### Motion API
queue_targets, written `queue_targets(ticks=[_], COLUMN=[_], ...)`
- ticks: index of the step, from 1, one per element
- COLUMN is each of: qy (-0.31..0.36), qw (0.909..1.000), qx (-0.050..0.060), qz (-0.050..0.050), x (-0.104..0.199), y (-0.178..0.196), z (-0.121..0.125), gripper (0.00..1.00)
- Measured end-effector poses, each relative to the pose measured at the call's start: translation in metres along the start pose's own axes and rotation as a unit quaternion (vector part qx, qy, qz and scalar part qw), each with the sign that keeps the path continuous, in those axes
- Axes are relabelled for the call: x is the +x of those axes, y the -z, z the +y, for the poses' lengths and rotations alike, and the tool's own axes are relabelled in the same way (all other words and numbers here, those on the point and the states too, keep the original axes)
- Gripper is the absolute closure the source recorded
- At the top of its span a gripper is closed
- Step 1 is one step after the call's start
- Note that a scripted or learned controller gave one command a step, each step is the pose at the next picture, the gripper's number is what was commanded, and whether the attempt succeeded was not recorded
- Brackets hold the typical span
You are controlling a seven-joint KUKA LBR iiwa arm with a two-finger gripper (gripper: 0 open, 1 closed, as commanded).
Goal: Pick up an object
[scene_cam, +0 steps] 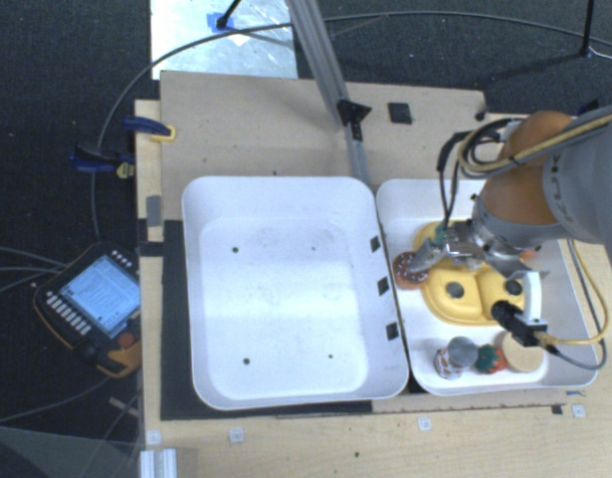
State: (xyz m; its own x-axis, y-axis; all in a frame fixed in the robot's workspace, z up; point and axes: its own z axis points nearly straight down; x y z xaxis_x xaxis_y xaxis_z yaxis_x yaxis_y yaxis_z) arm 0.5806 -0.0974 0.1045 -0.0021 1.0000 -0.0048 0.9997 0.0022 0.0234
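Note:
The right bin [584, 361] holds several objects. A yellow moulded piece [463, 295] lies in its middle, partly under the arm. A brown ring-shaped item [410, 268] sits at the bin's left wall. Along the front lie a grey metallic object [454, 356], a green and red piece [489, 359] and a tan disc [525, 358]. My gripper [440, 248] hangs low over the bin's left part, just right of the brown ring and above the yellow piece. The wrist hides its tip, so whether it touches anything is unclear.
The left white bin [201, 267] stands beside the right one, with black clips [382, 285] on the shared wall. A slanted grey pole [320, 53] reaches in from the back. A teach pendant [92, 302] and cables lie on the floor to the left.

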Motion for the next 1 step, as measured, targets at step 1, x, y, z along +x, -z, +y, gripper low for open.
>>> queue_targets(ticks=[1], qy=[0.002], qw=[1.0000], qx=[-0.002], qz=[0.002], x=[0.0025], y=[0.0115], z=[0.0023], gripper=[1.00])
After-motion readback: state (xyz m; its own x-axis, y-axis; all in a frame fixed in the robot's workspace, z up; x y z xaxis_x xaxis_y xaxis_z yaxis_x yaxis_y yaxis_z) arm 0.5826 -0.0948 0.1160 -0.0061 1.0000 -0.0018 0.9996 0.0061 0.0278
